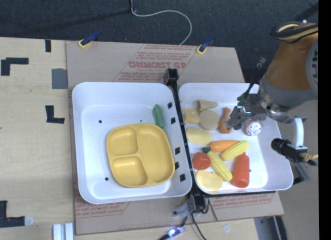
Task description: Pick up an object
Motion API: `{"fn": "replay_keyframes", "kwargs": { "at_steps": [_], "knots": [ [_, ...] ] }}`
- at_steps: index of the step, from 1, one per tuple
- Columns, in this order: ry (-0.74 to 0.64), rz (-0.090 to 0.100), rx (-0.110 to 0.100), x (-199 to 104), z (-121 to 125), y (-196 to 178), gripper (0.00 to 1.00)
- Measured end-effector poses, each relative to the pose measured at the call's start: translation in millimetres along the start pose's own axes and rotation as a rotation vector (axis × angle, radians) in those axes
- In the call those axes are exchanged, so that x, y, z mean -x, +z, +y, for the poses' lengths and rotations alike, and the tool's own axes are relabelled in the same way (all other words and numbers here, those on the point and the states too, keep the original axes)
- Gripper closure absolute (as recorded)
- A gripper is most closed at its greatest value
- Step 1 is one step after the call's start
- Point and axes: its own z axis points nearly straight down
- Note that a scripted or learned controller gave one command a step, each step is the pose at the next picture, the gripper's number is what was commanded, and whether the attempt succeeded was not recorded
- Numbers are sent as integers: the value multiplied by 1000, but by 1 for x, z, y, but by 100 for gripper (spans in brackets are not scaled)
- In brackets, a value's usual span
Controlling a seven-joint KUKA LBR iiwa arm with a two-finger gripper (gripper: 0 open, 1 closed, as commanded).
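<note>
The right bin holds several toy foods: a brown sausage-like piece, an orange carrot, two yellow corn cobs, a red sausage, a red tomato, pale yellow pieces and a tan round. My gripper hangs low over the upper right part of that bin, just right of the brown piece. Nothing shows between its fingers. The arm's grey and orange wrist rises behind it.
The left bin contains a yellow divided plate and a green pickle-like piece beside the centre wall. A white round tag lies near the gripper. A cable loops behind the cardboard.
</note>
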Motion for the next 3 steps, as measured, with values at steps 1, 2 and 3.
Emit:
{"fn": "replay_keyframes", "kwargs": {
  "at_steps": [1,2,3],
  "knots": [
    [-1,1,-1,-51,-21,7,100],
    [4,-2,-1,-44,-36,18,100],
    [2,-2,3,-38,-29,1,100]
  ]
}}
